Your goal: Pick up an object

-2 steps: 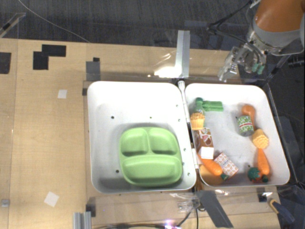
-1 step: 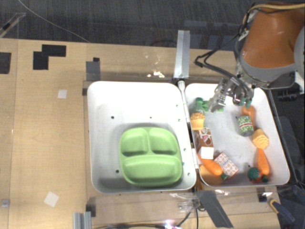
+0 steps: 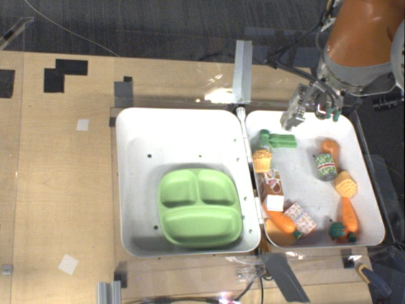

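Bright, even overhead light; white glare on the bench behind the bins, soft shadow beside the green tray. Focus slightly soft, the bins' edges bowed.

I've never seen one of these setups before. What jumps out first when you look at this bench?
First, the bright green plastic tray with three compartments, lying alone in the left white bin. Next, the right white bin, cluttered with small toy foods, including an orange plastic carrot near its right wall. Above that bin's far edge hangs the grey arm's orange band, with its metal hand over the far left corner.
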### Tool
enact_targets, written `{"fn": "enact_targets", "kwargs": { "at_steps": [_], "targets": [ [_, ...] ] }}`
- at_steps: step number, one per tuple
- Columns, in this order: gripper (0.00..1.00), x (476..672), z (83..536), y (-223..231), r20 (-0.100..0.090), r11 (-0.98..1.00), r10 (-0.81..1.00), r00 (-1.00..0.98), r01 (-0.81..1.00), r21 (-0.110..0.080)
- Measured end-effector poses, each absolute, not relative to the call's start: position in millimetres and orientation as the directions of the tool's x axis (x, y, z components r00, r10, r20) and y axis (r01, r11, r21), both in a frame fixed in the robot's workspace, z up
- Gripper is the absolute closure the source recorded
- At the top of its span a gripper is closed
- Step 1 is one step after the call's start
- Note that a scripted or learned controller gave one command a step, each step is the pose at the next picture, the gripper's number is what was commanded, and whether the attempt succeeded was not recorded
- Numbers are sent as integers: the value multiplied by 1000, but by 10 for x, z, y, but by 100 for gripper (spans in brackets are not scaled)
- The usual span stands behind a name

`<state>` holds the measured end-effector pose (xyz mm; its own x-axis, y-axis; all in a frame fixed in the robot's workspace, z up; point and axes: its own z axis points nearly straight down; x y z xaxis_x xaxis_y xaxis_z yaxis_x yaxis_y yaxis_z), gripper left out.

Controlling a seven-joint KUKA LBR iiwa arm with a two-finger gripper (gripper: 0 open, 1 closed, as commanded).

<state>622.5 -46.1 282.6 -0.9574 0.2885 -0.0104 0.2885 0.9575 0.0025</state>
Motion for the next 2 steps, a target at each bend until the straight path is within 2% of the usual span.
{"fn": "enact_targets", "kwargs": {
  "at_steps": [1,2],
  "targets": [
    [100,6637,2851,-349,-12,984,177,-984,177,2],
    [100,6387,2521,345,-7,992,127,-992,127,4]
  ]
}}
